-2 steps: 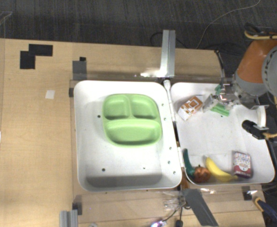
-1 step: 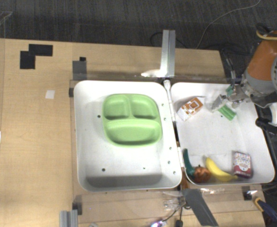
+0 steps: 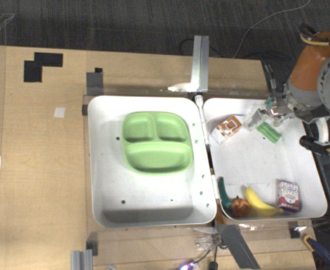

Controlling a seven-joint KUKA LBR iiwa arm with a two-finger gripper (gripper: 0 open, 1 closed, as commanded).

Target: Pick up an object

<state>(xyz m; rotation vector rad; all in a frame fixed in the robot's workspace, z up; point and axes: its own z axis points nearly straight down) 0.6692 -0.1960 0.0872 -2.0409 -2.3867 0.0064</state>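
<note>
My gripper [image 3: 270,115] hovers over the far right part of the right bin [image 3: 266,162], its fingers spread open with nothing between them. Just below it a small green block [image 3: 268,133] lies on the bin floor. To the left of the gripper rests a white and brown packet [image 3: 227,128]. Along the bin's near edge are a yellow banana [image 3: 261,203], a reddish fruit [image 3: 240,207], a dark green item [image 3: 223,190] and a small printed box [image 3: 288,194].
The left bin [image 3: 106,167] holds a green divided plate [image 3: 156,141]. A metal post [image 3: 201,61] stands behind the wall between the bins. The grey and orange arm [image 3: 317,72] comes in from the right above the bin's far corner.
</note>
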